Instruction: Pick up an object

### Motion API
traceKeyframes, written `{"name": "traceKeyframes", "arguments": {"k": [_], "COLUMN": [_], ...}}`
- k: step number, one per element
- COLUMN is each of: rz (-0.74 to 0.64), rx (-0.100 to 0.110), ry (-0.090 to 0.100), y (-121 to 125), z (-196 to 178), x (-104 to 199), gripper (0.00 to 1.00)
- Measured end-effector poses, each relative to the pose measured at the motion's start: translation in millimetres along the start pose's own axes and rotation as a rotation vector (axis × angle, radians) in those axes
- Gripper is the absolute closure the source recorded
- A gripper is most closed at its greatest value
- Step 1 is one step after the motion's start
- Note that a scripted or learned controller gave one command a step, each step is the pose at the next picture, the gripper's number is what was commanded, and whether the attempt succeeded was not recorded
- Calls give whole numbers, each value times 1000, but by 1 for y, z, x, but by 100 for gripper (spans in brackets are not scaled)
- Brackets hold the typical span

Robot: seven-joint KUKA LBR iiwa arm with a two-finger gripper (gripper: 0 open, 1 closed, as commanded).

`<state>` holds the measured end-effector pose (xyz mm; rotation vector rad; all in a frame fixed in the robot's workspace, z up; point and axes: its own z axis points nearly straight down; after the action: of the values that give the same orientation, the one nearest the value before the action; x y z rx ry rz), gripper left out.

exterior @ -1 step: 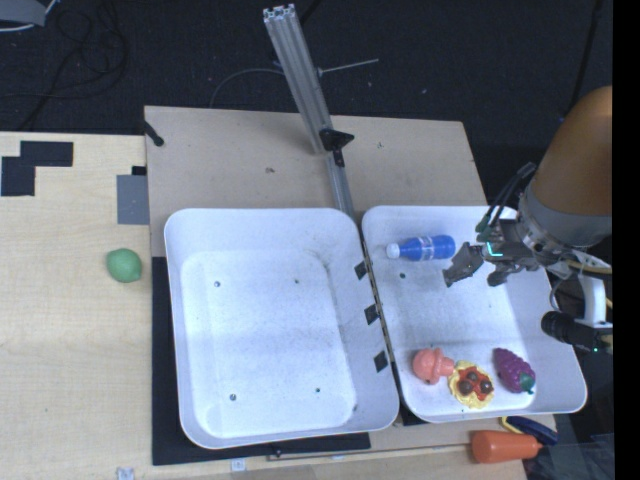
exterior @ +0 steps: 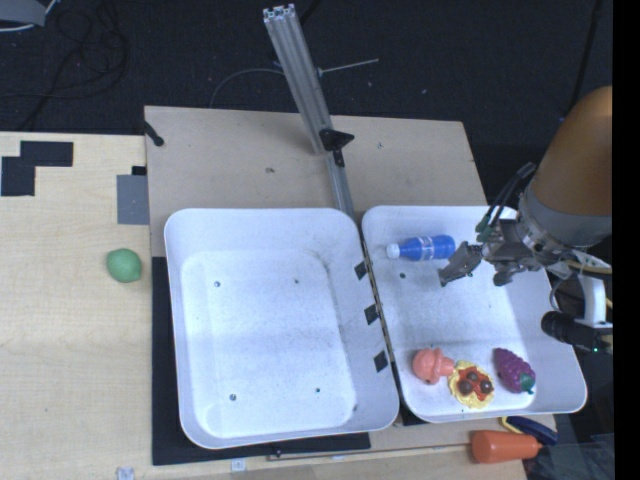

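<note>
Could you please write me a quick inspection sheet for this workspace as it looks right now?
Surface: bench bearing left bin and right bin.
Job's things: in the right bin, blue bottle, pink toy, yellow toy, purple grapes.
Clutter: green ball left of the bins; orange toy outside the right bin.
Grippers: gripper over the right bin, open, holding nothing.
Cables: black cables on the dark floor.
Surroundings: slanted metal rail.

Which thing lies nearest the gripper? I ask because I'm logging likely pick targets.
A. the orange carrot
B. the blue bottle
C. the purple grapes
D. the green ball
B: the blue bottle lies in the right bin just left of the gripper, while the other things lie farther off.
</note>
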<state>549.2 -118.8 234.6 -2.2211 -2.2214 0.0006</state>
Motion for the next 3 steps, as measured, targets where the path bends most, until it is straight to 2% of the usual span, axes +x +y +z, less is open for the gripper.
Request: {"name": "traceKeyframes", "arguments": {"k": [3], "rz": [0], "rx": [3], "ry": [0], "y": [2], "z": [142], "x": [11], "gripper": [0]}}
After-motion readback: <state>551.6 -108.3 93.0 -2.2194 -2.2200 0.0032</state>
